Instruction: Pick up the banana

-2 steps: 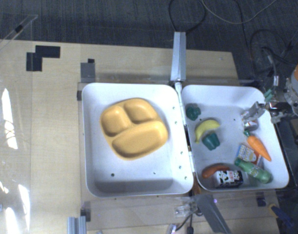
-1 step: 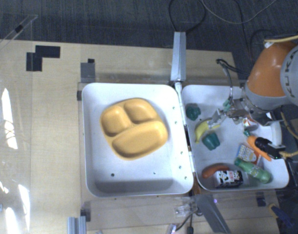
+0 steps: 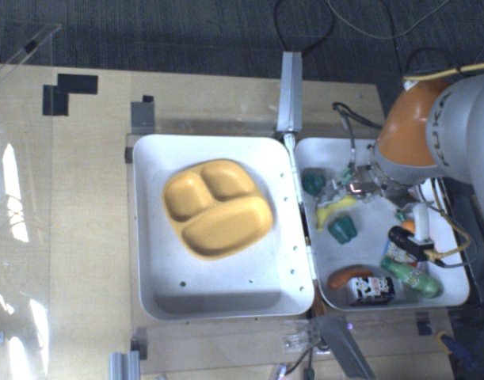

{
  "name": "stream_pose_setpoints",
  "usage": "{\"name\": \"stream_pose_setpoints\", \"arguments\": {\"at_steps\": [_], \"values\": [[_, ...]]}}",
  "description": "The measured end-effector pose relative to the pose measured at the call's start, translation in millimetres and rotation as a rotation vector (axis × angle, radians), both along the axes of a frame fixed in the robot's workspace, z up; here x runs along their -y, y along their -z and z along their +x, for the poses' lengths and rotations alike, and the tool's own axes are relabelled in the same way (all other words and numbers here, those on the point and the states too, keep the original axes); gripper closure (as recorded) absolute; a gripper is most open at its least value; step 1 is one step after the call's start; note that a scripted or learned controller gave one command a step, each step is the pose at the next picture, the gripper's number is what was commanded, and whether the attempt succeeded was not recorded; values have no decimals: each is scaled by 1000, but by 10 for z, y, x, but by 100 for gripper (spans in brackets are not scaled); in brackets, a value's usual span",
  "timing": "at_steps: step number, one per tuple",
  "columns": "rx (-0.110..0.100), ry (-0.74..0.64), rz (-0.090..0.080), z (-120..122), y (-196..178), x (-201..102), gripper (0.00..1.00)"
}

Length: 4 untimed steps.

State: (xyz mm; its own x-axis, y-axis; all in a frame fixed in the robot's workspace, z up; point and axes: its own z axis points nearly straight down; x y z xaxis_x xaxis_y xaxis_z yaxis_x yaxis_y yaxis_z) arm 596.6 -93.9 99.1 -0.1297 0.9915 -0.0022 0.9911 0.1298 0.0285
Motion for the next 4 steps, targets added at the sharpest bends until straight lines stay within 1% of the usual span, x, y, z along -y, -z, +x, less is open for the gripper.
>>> {"name": "stream_pose_setpoints", "arguments": {"at_steps": [1,2,3,4], "values": [[17,-1,-4,43,-141,2,100],[16,-1,-4,42,-140,3,0],[-11,-245,-12,661,76,-32,0],[-17,-245,-10,510,103,-17,0]]}}
